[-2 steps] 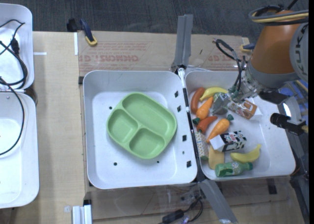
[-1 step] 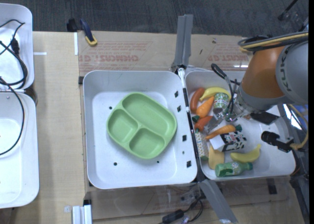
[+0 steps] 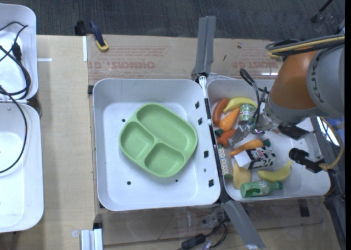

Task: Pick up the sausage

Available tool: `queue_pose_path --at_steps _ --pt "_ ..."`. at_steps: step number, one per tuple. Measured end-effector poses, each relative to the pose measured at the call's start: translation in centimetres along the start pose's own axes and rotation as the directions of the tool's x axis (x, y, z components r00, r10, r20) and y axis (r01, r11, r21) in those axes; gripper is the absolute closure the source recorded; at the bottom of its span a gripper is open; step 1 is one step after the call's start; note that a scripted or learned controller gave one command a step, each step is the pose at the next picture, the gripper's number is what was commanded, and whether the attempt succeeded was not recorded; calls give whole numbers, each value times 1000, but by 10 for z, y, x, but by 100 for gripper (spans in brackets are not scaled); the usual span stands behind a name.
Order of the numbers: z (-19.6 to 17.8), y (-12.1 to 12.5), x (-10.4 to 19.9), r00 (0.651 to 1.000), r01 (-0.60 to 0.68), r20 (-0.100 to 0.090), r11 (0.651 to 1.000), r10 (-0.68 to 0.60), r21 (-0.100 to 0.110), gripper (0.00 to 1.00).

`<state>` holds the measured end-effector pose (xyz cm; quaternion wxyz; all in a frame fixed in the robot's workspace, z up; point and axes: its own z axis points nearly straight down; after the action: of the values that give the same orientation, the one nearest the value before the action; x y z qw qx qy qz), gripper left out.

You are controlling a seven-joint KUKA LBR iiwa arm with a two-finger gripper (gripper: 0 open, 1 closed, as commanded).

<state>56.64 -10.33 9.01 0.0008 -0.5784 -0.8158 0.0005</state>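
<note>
You have two white bins side by side on the desk (image 3: pixel 60 79). The left bin (image 3: pixel 104 150) carries a light green divided plate (image 3: pixel 158 140) with three compartments, lying near the bin's middle and turned at a slant. The right bin (image 3: pixel 323 186) holds a crowded pile of toy food along its left half. The sausage (image 3: pixel 219 111), a reddish-orange curved piece, lies at the upper left of that pile, close to the wall shared with the other bin, with a yellow banana (image 3: pixel 240 102) just beside it to the right and an orange carrot (image 3: pixel 230 119) touching or overlapping it below. A second carrot (image 3: pixel 247 146) lies lower in the pile, above a black-and-white patterned box (image 3: pixel 261 157). Further down you see another banana (image 3: pixel 276 172) and a green bottle (image 3: pixel 260 188) lying on its side near the bin's front wall. The arm (image 3: pixel 307 84) reaches in from the right, its orange band over the upper part of the right bin. The gripper (image 3: pixel 256 124) sits low among the items just right of the first carrot, near a small green can (image 3: pixel 246 113). The clutter hides the fingers, so you cannot tell how wide they stand, and nothing can be seen between them.
</note>
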Motion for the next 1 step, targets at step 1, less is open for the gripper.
queue_pose_path --at_steps 1 --pt "0 66 -23 994 -111 2 994 111 2 0"
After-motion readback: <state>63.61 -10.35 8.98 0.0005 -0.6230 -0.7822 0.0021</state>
